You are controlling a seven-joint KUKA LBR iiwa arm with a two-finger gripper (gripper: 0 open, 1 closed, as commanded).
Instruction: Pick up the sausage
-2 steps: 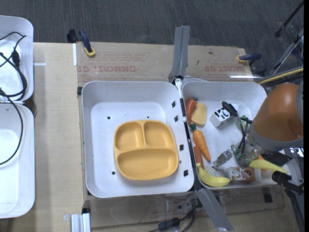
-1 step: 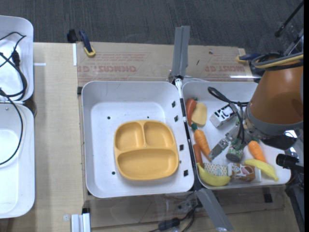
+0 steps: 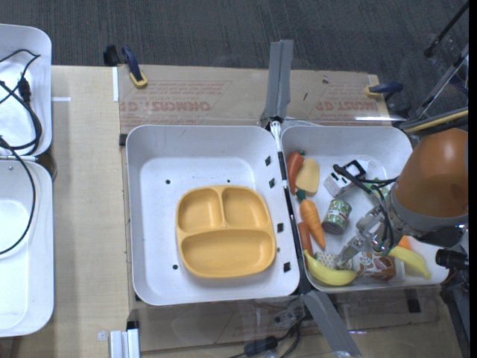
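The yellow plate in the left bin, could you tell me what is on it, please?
Nothing lies on the yellow plate; its three compartments show bare. What is under it in the left bin is covered.

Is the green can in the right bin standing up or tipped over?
Tipped: the green can lies on its side on the right bin floor, its label wall facing up, beside the carrot.

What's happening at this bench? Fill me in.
A grey and orange robot arm reaches into the right bin, its gripper low among toy food: carrots, a can, a banana. A reddish sausage lies by the bin's left wall, untouched. The left bin holds a yellow divided plate.
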